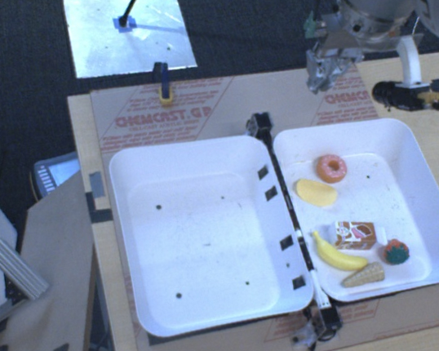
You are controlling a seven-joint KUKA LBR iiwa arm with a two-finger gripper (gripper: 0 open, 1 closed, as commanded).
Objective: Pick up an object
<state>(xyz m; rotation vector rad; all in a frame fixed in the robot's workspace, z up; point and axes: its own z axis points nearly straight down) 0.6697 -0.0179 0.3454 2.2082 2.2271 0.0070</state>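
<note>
**Arm hanging over the far edge of the right bin, toys lying below**

The upper part of the arm is running out of the picture at the top right, so just its orange band and wrist are showing. The gripper (326, 79) is hanging above the bench just beyond the far rim of the right bin (429, 170); its fingers are small and blurred against the printed board, and I cannot tell whether they are apart or together. Nothing is showing between them.

The toys are all lying in the right bin. A pink doughnut (331, 167) is sitting at the far side, with a pale yellow piece (315, 192) just beside it toward the left. Nearer, a banana (336, 253) is lying next to a small brown and white carton (354, 235). A tan wedge (363, 275) is resting at the near rim, and a red and green berry-like toy (395, 251) is sitting to its right; its exact kind is hard to make out.

The left bin (132, 250) is lying alongside, joined by black clips (272, 193) along the shared edge. A yellow and black clamp (164, 84) is standing at the board's far edge.
</note>
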